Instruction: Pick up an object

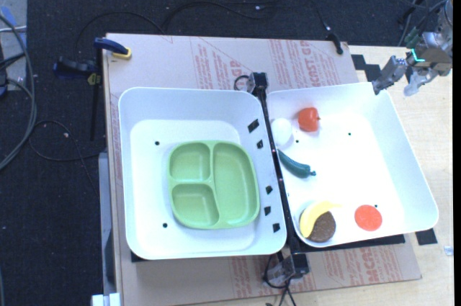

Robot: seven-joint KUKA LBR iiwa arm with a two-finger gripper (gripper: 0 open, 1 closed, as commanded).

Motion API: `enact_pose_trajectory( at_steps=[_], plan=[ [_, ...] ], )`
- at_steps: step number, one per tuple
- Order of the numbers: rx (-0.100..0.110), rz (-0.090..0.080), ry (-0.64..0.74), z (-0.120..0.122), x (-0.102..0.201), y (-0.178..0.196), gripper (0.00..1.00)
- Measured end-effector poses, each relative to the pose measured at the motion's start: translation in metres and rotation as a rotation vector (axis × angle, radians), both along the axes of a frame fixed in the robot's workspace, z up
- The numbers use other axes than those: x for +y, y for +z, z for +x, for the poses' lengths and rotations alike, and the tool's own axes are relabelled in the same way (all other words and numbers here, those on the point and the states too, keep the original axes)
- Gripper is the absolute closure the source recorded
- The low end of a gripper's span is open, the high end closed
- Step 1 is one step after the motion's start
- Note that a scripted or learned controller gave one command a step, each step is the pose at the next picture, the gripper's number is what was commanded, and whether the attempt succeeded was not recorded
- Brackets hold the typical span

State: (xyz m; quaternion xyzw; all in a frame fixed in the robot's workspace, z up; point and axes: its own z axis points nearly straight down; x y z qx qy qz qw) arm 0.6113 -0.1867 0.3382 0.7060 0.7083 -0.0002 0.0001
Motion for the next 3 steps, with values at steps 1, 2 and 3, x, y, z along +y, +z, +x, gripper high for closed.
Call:
enact_pose_trajectory(
  at_steps=[1,2,3],
  plan=[
    [0.0,0.0,0.0,0.0,0.0,0.01,1.0],
    [0.0,0.0,0.001,0.0,0.0,0.01,0.0],
    [-0.001,0.0,0.001,0.0,0.0,0.02,1.0]
  ],
)
